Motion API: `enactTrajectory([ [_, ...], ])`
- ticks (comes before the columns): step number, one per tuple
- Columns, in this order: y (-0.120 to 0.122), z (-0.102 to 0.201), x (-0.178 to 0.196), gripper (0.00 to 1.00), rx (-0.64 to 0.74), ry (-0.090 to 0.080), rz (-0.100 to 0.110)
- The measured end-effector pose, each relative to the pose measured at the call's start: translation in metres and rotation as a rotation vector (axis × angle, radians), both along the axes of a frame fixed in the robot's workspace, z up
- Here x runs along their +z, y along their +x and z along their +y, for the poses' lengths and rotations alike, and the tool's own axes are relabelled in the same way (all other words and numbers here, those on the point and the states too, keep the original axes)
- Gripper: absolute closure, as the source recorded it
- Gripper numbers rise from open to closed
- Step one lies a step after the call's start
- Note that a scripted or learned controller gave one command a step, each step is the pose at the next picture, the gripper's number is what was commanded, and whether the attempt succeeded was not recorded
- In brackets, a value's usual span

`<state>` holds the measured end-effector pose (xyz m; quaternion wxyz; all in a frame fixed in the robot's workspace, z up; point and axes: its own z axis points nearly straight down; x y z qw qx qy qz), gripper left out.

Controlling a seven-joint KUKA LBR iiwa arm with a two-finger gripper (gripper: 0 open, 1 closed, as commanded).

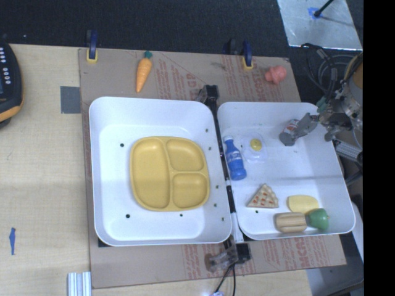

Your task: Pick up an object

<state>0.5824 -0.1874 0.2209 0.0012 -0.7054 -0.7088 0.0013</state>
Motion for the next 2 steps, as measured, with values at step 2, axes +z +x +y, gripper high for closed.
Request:
enactTrajectory([
  [2, 0.077, 0.016, -0.095, 0.0, 0.001, -0.004, -0.007],
])
